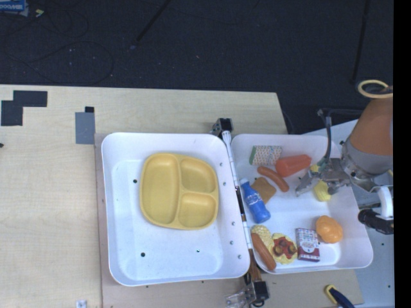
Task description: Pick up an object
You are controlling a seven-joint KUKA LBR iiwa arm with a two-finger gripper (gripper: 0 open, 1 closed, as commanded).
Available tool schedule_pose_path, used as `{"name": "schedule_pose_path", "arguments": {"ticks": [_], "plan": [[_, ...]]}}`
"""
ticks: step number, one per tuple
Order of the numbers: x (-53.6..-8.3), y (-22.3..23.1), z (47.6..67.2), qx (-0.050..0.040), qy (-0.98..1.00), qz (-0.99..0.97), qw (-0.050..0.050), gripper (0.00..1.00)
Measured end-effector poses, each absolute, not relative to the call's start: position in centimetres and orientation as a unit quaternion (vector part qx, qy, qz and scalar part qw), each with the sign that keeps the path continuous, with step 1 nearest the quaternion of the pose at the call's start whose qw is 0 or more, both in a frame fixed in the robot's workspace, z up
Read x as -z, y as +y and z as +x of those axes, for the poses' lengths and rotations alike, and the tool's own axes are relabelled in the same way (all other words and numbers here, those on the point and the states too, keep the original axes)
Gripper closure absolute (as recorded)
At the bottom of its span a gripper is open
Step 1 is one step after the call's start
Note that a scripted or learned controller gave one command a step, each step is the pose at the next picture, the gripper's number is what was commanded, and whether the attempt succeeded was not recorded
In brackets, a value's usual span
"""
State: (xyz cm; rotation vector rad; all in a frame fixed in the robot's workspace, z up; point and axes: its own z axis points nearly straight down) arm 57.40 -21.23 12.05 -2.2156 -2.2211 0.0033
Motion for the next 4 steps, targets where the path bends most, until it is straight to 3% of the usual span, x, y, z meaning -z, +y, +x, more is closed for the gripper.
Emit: {"name": "schedule_pose_path", "arguments": {"ticks": [1, 2, 3, 4], "plan": [[-11.0, -15.1, 64.3, -0.0016, -0.707, -0.707, 0.003, 0.00], [-11.9, -15.1, 64.3, -0.0037, -0.708, -0.706, 0.006, 1.00], [-11.9, -15.1, 64.3, -0.0038, -0.708, -0.706, 0.006, 0.00], [-8.7, -13.5, 64.4, -0.0014, -0.708, -0.707, 0.002, 0.00]]}}
